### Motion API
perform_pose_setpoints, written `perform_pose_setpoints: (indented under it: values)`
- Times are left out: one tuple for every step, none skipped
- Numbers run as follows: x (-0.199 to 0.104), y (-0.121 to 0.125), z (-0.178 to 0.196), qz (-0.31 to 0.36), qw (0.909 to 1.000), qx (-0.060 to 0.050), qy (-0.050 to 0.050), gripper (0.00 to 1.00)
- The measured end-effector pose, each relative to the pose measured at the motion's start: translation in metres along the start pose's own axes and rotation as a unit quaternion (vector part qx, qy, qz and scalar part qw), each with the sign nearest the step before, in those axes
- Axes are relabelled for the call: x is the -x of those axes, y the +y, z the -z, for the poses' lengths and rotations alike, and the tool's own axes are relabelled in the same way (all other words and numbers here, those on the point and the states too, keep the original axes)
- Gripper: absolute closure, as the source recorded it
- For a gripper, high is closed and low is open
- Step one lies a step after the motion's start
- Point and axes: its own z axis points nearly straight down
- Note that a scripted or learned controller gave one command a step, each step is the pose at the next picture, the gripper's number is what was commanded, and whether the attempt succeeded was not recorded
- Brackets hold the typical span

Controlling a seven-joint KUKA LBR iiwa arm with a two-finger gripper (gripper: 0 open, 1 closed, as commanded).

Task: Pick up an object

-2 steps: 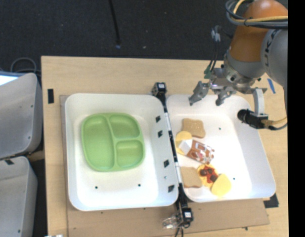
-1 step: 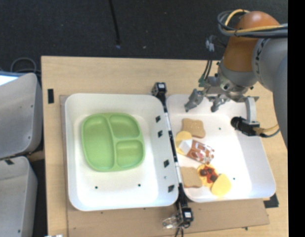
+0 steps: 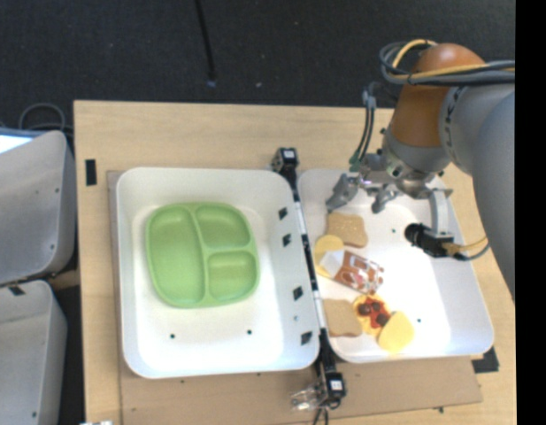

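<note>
My gripper (image 3: 359,196) hangs over the back of the right bin (image 3: 449,308), open, with nothing between its fingers. Just in front of it lies a tan toast slice (image 3: 348,229). A pale yellow round piece (image 3: 326,247) sits beside the toast, and a red and white packet (image 3: 356,272) lies in the middle of the bin. Near the front are a brown bread slice (image 3: 342,318), a small red piece (image 3: 372,308) and a yellow round piece (image 3: 396,332).
The left bin (image 3: 131,326) holds a green divided plate (image 3: 203,253). A rail with black clips (image 3: 301,246) runs between the two bins. Bare white floor shows on the right side of the right bin.
</note>
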Motion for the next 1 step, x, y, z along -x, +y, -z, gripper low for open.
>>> perform_pose_setpoints:
  values:
    - [0.0013,-0.0001,-0.0523,-0.001,1.0,0.001,0.0,0.0]
